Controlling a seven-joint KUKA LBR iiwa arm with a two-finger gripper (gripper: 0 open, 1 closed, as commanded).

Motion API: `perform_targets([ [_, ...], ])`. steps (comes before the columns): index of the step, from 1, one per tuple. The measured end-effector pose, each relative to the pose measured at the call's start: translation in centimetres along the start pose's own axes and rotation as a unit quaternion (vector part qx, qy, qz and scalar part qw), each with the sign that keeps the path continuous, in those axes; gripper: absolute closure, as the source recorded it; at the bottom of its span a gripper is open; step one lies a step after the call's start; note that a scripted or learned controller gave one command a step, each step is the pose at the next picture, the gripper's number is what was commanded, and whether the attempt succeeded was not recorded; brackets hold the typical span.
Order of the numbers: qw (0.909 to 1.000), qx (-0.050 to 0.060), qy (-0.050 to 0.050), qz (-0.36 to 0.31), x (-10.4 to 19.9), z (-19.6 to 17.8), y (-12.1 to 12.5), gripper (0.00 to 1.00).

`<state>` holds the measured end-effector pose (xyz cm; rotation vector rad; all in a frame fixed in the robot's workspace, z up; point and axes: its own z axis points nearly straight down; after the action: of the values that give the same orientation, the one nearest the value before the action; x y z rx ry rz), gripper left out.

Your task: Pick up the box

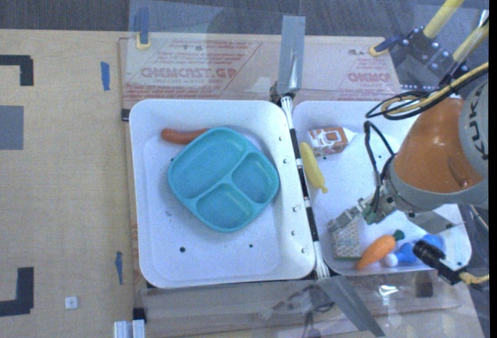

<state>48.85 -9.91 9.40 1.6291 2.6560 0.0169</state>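
Box [346, 238] lies at the near end of the right bin [353, 165], touching a toy carrot [377, 249]. I see the gripper [367, 211] just above it; finger state, I cannot tell. A banana [313, 167] lies farther back.

Two white bins on a wooden worktop [62, 196], with toy food and a plate

A blue divided plate [224, 179] is laid in the left bin [155, 251], partly over a sausage [180, 136]. A banana [313, 168], a carrot [376, 249] and a blue-and-white item [411, 251] are seen in the right bin [353, 173].
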Motion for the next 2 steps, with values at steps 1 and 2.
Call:
perform_targets([
  [1,1.0000,-0.002,0.001,0.001,-0.03,-1.14,0.13,1.00],
  [2,1.0000,-0.002,0.000,0.001,-0.10,-1.17,0.10,0.00],
])
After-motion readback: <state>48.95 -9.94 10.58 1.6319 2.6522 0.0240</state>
